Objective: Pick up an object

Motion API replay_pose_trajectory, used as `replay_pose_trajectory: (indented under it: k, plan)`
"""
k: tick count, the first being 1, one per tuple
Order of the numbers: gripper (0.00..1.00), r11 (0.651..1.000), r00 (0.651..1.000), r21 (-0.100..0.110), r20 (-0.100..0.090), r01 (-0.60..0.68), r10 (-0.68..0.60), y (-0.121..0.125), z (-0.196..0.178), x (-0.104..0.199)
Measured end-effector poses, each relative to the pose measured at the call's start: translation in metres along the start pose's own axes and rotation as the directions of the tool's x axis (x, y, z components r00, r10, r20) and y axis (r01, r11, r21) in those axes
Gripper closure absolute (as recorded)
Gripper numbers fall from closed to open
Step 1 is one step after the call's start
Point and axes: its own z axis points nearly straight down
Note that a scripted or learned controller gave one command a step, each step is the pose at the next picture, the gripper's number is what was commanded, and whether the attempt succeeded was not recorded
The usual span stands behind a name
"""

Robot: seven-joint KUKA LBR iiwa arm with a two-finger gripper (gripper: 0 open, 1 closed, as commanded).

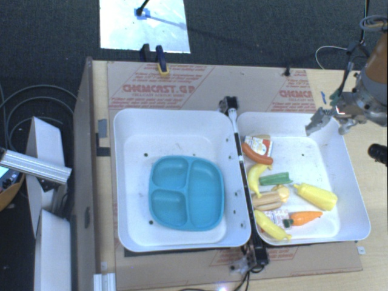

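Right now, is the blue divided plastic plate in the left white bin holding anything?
Empty. The blue divided plastic plate lies flat in the left white bin, and all its compartments show bare blue.

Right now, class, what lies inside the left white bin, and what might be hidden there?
Inside the left white bin lies a blue divided plate, flat on the bin floor, with nothing visible in its compartments. Whatever is beneath the plate is covered, so it cannot be seen.

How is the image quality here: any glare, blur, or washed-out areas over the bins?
Camera view: lighting is even and soft; the white bins look bright and slightly washed out, with faint shadows. The blue tray and toy foods read clearly. The gripper at the right is blurred. The shiny sheet beyond the bench glares.
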Motion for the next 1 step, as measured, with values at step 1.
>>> replay_pose_trajectory:
  k: [1]
  plan:
    - [0.0, 1.0, 1.0, 0.011, -0.006, 0.007, -0.007, -0.0175, 0.1141, 0.0736]
